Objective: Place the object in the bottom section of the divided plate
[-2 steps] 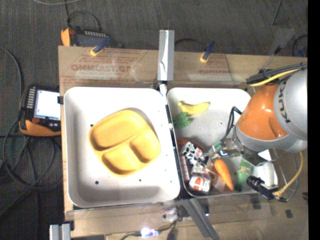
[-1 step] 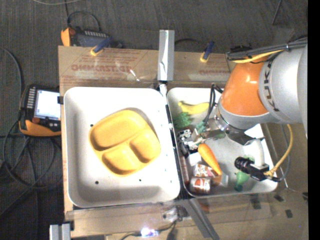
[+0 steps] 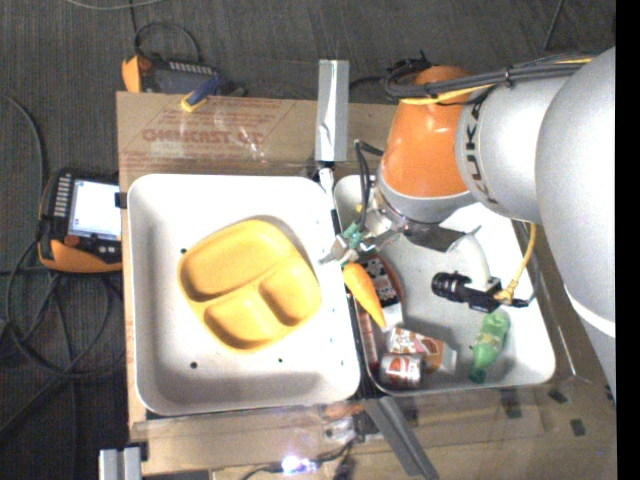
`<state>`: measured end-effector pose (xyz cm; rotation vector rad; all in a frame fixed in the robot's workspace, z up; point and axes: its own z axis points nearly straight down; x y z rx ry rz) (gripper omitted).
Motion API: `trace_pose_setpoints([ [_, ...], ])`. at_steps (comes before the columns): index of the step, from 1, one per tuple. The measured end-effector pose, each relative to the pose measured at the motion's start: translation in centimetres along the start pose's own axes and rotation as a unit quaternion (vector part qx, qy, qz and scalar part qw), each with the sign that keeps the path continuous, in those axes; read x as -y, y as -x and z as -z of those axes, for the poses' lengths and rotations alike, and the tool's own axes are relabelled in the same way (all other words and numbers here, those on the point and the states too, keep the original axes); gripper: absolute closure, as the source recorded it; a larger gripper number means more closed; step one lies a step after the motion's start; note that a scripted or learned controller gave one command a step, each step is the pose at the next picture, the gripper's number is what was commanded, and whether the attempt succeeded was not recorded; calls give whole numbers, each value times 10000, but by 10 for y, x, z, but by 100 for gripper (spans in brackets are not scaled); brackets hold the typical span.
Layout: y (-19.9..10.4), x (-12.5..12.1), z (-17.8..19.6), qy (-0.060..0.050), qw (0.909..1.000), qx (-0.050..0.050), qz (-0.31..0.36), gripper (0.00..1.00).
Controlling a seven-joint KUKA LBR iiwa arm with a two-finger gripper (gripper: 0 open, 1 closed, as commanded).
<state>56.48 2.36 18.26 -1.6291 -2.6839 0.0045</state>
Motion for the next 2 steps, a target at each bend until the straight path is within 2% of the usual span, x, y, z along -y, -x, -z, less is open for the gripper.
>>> trace_pose_setpoints([
  [1,-25,-67,0,2,9999,6,-137,100],
  [2,-34,-114,-43,5,9976,18,694,100],
])
